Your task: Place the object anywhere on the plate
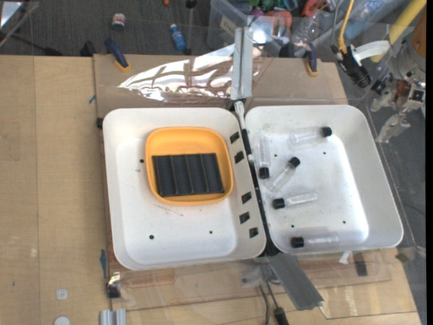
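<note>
No writing, label, brand or number can be read anywhere — not on the clear black-capped vials (285,172), nor the orange square plate (189,164).

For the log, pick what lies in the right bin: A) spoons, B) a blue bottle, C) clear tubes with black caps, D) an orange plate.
C: several clear tubes with black caps lie scattered in the right bin; the orange plate sits in the left bin.
</note>
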Controlling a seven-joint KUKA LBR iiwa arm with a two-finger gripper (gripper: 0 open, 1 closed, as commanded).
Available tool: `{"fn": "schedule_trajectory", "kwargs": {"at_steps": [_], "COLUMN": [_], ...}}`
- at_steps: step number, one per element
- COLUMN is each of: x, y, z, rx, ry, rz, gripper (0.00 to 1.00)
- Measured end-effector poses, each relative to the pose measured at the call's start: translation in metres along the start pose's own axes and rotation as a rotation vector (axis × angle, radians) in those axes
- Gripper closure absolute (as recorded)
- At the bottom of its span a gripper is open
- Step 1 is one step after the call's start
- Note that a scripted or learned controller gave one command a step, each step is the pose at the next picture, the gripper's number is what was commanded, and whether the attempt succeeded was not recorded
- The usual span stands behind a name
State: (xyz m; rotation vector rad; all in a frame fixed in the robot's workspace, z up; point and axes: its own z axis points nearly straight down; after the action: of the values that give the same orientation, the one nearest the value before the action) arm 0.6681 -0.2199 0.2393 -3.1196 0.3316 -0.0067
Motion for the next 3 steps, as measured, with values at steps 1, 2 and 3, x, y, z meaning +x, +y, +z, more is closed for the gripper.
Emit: {"fn": "schedule_trajectory", "kwargs": {"at_steps": [1,2,3], "x": [0.0008,0.0008,-0.0002], "y": [-0.0034,-0.0035,-0.0004], "z": [-0.0109,-0.0107,-0.0049], "rx": [0.004,0.004,0.0], "ry": [0.003,0.003,-0.002], "rz": [-0.001,-0.001,-0.014], "gripper": [1.0,0.0,0.0]}}
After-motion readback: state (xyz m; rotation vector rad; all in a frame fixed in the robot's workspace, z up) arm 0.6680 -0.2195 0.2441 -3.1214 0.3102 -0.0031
